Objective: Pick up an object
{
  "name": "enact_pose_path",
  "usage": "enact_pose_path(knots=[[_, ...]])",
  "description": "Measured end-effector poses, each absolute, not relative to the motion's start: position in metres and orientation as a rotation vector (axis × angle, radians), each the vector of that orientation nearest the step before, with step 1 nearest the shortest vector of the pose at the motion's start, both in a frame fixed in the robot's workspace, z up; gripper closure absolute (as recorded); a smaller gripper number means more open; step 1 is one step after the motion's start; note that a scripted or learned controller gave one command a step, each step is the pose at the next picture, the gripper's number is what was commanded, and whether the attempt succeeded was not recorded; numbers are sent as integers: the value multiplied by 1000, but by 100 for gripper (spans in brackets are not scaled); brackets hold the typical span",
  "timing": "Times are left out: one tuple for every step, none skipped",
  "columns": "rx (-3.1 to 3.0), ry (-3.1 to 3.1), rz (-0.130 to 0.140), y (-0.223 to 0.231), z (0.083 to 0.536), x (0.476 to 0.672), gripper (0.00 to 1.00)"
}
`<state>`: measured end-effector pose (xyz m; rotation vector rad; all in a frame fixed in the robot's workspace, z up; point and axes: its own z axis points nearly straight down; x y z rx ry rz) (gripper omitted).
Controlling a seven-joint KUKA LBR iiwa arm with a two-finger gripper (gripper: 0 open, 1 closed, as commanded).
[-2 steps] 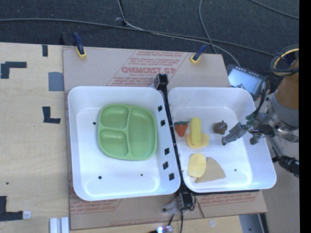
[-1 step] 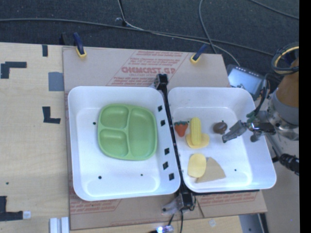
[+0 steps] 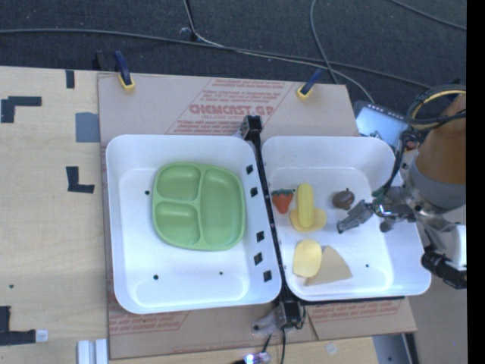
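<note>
Gripper (image 3: 355, 220) hovers just right of the yellow corn (image 3: 305, 206), jaws apparently parted, holding nothing. Corn judged light, rigid, slippery; grasp across its middle.

Wooden table (image 3: 45, 226) under a cardboard sheet (image 3: 227, 105).
Two white bins (image 3: 121, 226) side by side on the cardboard.

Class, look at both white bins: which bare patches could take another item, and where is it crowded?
Left bin: bare floor rings the green divided plate, widest along the near edge. Right bin: bare along the far wall and the near-right corner. Crowded: its left half, with carrot, corn, yellow round piece and tan wedge.
</note>
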<state>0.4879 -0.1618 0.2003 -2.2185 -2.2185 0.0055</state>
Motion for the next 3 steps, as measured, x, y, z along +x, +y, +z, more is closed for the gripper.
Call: enact_pose_path(knots=[[-2216,-2217,7,-162,136,484,0],[-2222,-2223,2,-161,84,484,0],[-2224,-2225,-1,-162,97,485,100]])
